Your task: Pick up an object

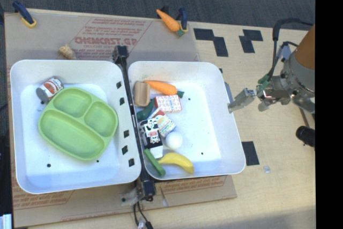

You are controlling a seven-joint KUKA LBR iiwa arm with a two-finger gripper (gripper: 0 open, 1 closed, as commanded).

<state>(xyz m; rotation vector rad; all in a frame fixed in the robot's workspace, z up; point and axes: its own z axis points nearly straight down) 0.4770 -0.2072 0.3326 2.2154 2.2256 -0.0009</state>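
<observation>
The right bin (228, 115) holds a heap of small things along its left side: an orange carrot (161, 87), a tan block (141, 94), a red and white box (168, 103), a black and white carton (151, 131), a white ball (173, 140), a yellow banana (177, 162) and a green vegetable (154, 163). My gripper (251, 102) hangs outside this bin, just past its right rim and above the bench. Its fingers stand apart, open, with nothing between them.
The left bin (21, 169) bears a green divided plate (79, 122) and a small can (50, 88) at its upper left. A toy carrot (169, 21) and a cork (66, 51) lie on the cardboard behind the bins. Black marks dot the bench at right.
</observation>
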